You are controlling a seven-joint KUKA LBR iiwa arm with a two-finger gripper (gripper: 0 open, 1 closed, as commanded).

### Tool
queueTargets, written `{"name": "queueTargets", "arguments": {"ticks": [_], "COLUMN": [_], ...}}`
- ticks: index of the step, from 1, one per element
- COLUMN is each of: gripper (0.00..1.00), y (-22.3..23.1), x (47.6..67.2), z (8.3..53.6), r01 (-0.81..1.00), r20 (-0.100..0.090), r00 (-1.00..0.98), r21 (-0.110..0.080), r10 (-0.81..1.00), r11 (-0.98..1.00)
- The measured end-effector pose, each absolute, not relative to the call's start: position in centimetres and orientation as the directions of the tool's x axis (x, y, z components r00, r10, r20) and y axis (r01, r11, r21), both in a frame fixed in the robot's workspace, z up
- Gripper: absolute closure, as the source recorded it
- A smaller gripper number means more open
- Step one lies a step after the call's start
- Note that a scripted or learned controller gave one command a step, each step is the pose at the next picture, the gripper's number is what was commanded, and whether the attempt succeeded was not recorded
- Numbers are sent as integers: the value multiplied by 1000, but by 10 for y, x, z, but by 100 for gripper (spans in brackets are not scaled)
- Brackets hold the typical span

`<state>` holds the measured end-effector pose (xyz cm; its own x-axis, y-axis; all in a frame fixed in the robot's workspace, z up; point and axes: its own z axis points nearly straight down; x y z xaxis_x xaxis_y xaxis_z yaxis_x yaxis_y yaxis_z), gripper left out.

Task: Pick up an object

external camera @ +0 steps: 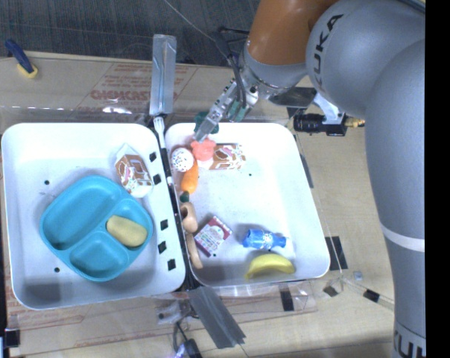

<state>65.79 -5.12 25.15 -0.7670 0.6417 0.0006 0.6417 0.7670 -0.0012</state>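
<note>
The arm [344,66] comes in from the upper right of the frame and its gripper [204,131] sits right at the top edge of the right bin [307,200], tip hanging over the far left corner of that bin, just above a pink object [203,150]. Can't tell whether it's open or closed from this angle, and nothing is visibly held by it. That corner is crowded: a white speckled ball [182,158] is touching the pink thing on the left, an orange carrot-like piece [188,179] sits just below them, and a small printed carton [228,156] lies just to the right, all bunched against the divider wall between the bins. Further down along the same left wall there's a tan wooden piece [189,226] and a red-and-white packet [211,236] beside it. Lower middle of that bin has a blue bottle-like item [264,239] with a yellow banana [270,265] just below it, the banana close to the bottom rim. The middle and right side of the right bin are bare white floor (most of the open room is there). The left bin [24,200] holds a blue divided plate [80,226] with a yellowish potato-looking lump [127,230] in its right compartment, and another small carton [133,171] near the divider wall, touching the plate's upper edge. Top left strip of that bin is bare.
</note>
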Motion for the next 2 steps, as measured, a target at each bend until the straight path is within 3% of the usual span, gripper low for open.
{"name": "queueTargets", "arguments": {"ticks": [1,2], "gripper": [100,0], "y": [-80,-80], "x": [607,607], "z": [242,242], "r01": [447,447], "r20": [5,5], "r00": [-894,-895], "r21": [-2,-2], "r10": [447,447], "r11": [894,895]}}
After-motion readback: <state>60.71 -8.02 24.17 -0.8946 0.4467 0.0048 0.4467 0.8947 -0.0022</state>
